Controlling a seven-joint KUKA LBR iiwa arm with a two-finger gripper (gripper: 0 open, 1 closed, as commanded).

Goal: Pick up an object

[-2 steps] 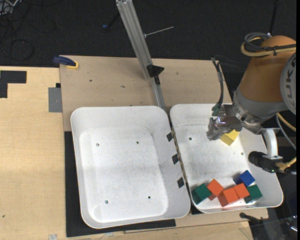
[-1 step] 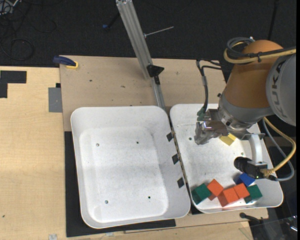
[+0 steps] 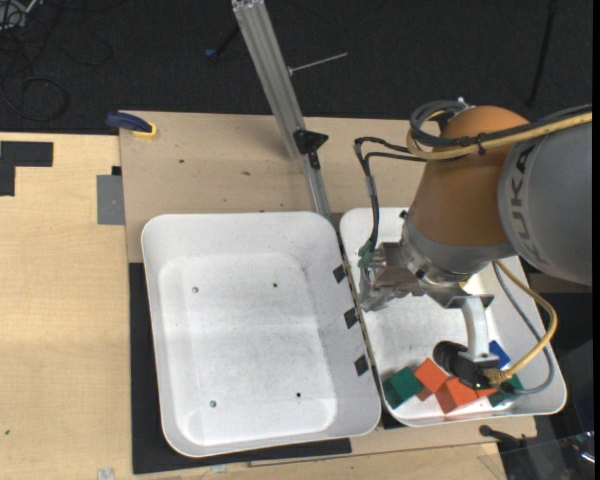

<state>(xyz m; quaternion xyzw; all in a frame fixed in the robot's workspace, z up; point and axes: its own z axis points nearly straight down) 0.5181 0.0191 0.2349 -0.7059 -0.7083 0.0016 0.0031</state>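
Several small objects lie together in the near corner of the right bin [image 3: 385,230]. Among them are a green block [image 3: 404,386], an orange block [image 3: 432,375], a red block [image 3: 456,397] and a small blue piece [image 3: 497,352]. My gripper [image 3: 379,279] hangs low over the left side of this bin, close to the wall it shares with the left bin. It is well behind the cluster and apart from it. The orange-banded wrist hides much of the bin's middle, and I see nothing held at the gripper.
The left bin [image 3: 250,328] is a shallow white tray beside the right one. A slanted aluminium rail [image 3: 276,78] rises behind the bins. The bench's wooden top stretches away to the left.
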